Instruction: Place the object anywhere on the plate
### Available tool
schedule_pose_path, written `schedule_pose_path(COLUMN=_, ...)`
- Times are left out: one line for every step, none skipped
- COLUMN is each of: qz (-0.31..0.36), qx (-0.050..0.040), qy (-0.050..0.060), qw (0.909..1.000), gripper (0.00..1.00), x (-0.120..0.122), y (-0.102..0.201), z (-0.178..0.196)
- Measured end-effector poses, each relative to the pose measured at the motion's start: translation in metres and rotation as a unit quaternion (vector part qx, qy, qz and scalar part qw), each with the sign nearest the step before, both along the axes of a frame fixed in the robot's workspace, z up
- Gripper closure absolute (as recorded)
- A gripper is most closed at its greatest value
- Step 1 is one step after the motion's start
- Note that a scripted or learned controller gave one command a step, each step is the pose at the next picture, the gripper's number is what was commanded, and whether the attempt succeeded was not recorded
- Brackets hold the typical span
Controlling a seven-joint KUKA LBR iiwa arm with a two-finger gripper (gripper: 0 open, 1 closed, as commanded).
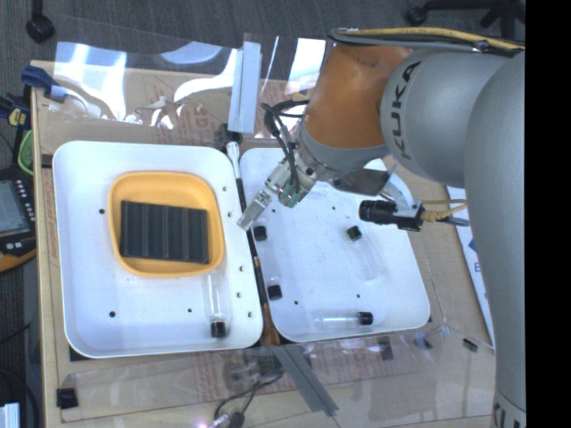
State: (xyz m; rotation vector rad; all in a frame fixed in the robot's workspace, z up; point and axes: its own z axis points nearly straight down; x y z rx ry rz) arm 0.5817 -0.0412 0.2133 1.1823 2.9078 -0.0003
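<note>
Gripper (252,212): one, a slim pale metal tool with a small green part near its base. It points down and to the left over the left rim of the right bin, close to the border between the two bins. Whether it is open or closed I cannot tell, and I see nothing held in it.
Arm (428,105): one, with smooth rounded grey shells and a broad orange band above the wrist. It comes in from the right and covers the far right corner of the right bin.
Bins: two, shallow, white, glossy plastic, square with rounded corners, side by side and almost touching. These are the left bin (80,310) and the right bin (401,301).
Plate (125,194): one, yellow-orange, a rounded square with a raised rim. It lies in the far half of the left bin.
Dark ribbed block (169,233): one, flat, rectangular, matte black-grey with parallel grooves along it. It lies flat on the plate, inside the rim, and is well apart from the gripper.
Clear tubes: two that I can count, thin and transparent, each with a black cap. One (214,310) lies in the near right corner of the left bin, and one (343,317) lies along the near edge of the right bin.
Small black pieces: three on the floor of the right bin, too small to name. Two (260,233) (274,291) are near its left wall and one (353,233) is near the middle.
Bench (161,390): pale, with a flat printed surface.
</note>
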Motion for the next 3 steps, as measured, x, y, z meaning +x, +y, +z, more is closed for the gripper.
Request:
schedule_pose_path(qz=0.007, qx=0.0005, qy=0.003, qw=1.0, gripper=0.0, x=-0.099, y=0.002, z=-0.022)
schedule_pose_path(qz=0.008, qx=0.0002, qy=0.003, qw=1.0, gripper=1.0, x=-0.098, y=0.001, z=-0.013)
schedule_pose_path(qz=0.101, qx=0.0003, qy=0.001, qw=0.9949, gripper=1.0, x=-0.034, y=0.028, z=-0.022)
